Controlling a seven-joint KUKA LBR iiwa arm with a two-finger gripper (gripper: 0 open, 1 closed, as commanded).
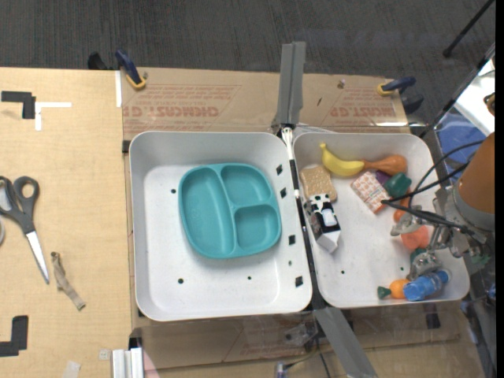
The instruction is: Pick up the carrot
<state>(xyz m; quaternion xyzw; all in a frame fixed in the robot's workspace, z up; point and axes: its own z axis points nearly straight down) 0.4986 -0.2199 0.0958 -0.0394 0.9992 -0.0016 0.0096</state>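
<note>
You see one carrot [398, 290], one banana [340, 162], one teal plate [230, 209]; hand [425, 252] low over right bin [346, 286], grip state unclear.

Orange-banded arm [482, 181] with black cables ending in a grey metal end effector [425, 242].

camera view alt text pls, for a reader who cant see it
A grey robot arm's end effector hangs over the right shallow white bin, which holds a small orange carrot with a green top, a yellow banana and other toy foods. The left shallow white bin holds a teal three-compartment plate.
</note>
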